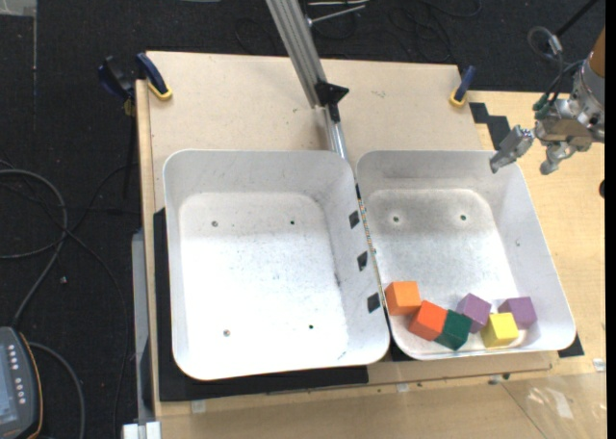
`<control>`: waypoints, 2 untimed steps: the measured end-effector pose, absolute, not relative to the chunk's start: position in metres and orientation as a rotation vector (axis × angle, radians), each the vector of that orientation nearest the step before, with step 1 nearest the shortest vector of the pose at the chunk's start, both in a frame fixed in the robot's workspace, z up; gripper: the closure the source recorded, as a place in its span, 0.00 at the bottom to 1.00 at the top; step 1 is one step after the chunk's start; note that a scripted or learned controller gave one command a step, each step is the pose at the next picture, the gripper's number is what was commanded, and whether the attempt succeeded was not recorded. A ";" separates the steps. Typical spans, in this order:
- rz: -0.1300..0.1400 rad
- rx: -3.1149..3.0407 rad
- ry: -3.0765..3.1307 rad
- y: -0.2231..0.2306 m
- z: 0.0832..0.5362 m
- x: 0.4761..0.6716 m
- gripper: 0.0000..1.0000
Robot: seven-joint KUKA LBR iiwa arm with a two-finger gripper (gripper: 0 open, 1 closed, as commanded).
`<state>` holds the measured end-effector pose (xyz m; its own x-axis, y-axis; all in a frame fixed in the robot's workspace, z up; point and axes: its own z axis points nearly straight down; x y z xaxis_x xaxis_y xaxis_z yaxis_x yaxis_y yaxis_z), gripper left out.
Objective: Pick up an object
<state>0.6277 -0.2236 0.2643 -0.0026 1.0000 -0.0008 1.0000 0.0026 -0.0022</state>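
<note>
Grey metal fingers of the gripper (529, 156) stand spread apart with nothing between them, hanging over the far right rim of the right bin (438, 192). The arm (587, 100) comes in from the right edge, its wrist tilted down toward that corner. All the blocks lie well apart from the gripper, clustered along the bin's near wall: an orange cube (403, 295), a red-orange cube (429, 318) touching a green cube (453, 329), a yellow cube (500, 328), and two purple cubes (474, 308) (521, 311). Beside it sits the left bin (255, 254). A slanted metal pole (294, 33) rises beyond the bins.
</note>
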 end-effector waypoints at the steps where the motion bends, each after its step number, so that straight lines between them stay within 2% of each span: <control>1: 0.005 -2.211 -2.223 -0.190 0.194 0.629 0.00; 2: 0.001 -2.221 -2.220 -0.147 0.093 0.564 0.00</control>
<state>0.5642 -0.1469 0.0934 0.0003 1.0000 0.0001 1.0000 -0.0003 -0.0013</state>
